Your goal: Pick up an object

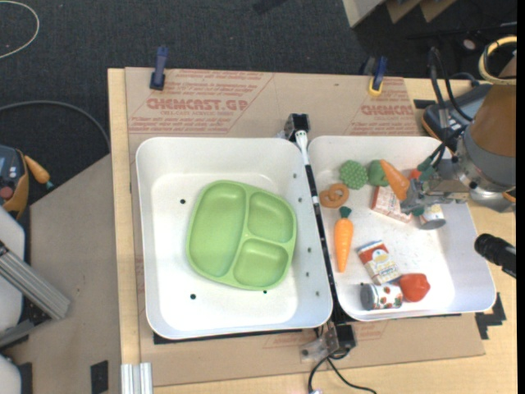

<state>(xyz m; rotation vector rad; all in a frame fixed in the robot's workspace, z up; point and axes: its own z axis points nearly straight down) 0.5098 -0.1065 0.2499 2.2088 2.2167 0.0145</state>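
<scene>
Reaching in from the right of the frame, your arm is hanging its gripper [426,208] low over the upper right part of the right bin [459,298], just beside a small flat carton [390,205] and an orange carrot-like piece [394,180] lying above it. You are looking at the approach stage of the pick, as nothing is sitting visibly between the fingers, and whether they are spread or pressed together cannot be told from this angle. The next move is calling for a settled descent onto one piece, probably that carton, then a firm close before lifting. Counting the right bin, you are seeing two carrots including the larger carrot [343,242] at centre left, one green knobbly piece [353,173], one brown ring [335,195], two other small packages toward the bottom and one red piece [415,286]. The left bin [160,245] is holding one green divided plate [241,235].
</scene>
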